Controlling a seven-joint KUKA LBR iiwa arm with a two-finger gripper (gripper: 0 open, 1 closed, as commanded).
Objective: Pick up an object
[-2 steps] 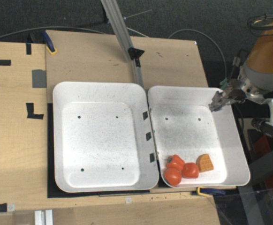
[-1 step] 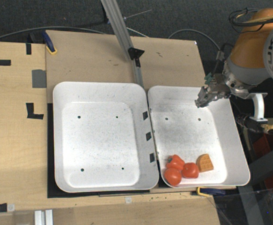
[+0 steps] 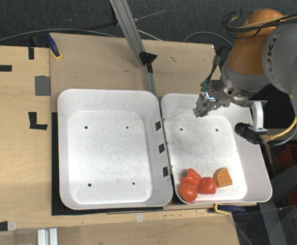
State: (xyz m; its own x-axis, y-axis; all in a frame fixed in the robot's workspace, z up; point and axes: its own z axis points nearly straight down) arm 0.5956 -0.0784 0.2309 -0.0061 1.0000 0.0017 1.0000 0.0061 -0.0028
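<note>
Camera view: two white bins sit side by side on the tabletop point(image 3: 102, 55). The left bin point(image 3: 107, 147) has nothing in it to pick. The right bin point(image 3: 215, 147) holds all the objects, bunched in its near corner: three red pieces point(image 3: 194, 185) touching one another, and an orange waffle-like block point(image 3: 222, 177) just to their right, close to or touching the nearest red piece.

The arm point(image 3: 261, 50) reaches in from the right, and its gripper point(image 3: 205, 105) hangs over the far end of the right bin, well apart from the cluster. Nothing can be seen in it. Whether it is open or closed cannot be told at this size and angle.

By my judgement the pick is at its approach step: no object is grasped or lifted, and the gripper is not yet above any of them.

The next move calls for a travel toward the near side of the bin, then a descent onto one piece. The block looks the easier target, since it stands at the edge of the group. The red pieces are packed together and near the bin wall, so a grasp there risks pushing neighbours or closing on two at once.
</note>
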